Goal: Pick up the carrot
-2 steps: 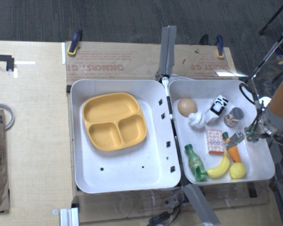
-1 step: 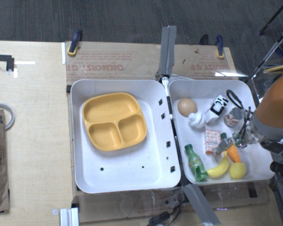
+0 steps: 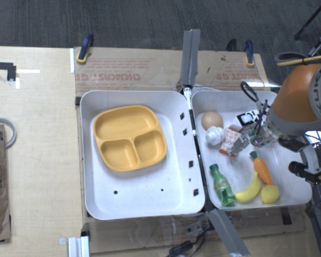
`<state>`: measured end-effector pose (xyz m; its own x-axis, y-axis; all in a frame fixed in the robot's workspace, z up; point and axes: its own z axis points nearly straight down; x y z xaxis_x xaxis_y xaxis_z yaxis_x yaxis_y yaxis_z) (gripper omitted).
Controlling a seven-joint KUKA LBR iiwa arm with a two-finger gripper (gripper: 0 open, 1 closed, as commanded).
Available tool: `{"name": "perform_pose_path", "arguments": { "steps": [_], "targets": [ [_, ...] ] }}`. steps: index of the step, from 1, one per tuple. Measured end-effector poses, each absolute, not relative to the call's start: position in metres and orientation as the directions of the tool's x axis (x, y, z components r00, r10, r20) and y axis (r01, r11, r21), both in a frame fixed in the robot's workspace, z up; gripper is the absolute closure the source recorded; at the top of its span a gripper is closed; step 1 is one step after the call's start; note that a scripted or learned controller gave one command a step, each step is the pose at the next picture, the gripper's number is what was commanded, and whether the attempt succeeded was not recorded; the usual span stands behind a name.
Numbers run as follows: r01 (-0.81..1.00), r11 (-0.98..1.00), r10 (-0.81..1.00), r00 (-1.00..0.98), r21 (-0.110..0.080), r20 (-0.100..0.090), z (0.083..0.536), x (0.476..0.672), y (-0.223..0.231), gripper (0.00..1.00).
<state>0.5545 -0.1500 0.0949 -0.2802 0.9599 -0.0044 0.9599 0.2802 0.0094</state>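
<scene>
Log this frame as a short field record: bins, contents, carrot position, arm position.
left bin: holds a yellow divided plate
right bin: holds carrot, banana, lemon, green bottle, egg-like ball, white crumpled item, small carton
carrot: lying free on the bin floor, green top pointing up-left, just above the lemon
banana: left of the lemon, beside the green bottle
gripper: over the right bin, up-left of the carrot, near the small carton
carrot status: not grasped
</scene>
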Motion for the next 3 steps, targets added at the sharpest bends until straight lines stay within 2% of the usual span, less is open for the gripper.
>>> {"name": "perform_pose_path", "arguments": {
  "steps": [1, 2, 3],
  "targets": [
    [0.986, 0.167, 0.986, -0.167, -0.006, 0.003, 0.088, 0.485, -0.164, 0.00],
    [0.986, 0.165, 0.986, -0.165, -0.009, 0.003, 0.094, 0.486, -0.165, 1.00],
    [0.985, 0.172, 0.985, -0.172, -0.007, -0.001, 0.283, 0.535, -0.111, 1.00]
  ]
}}
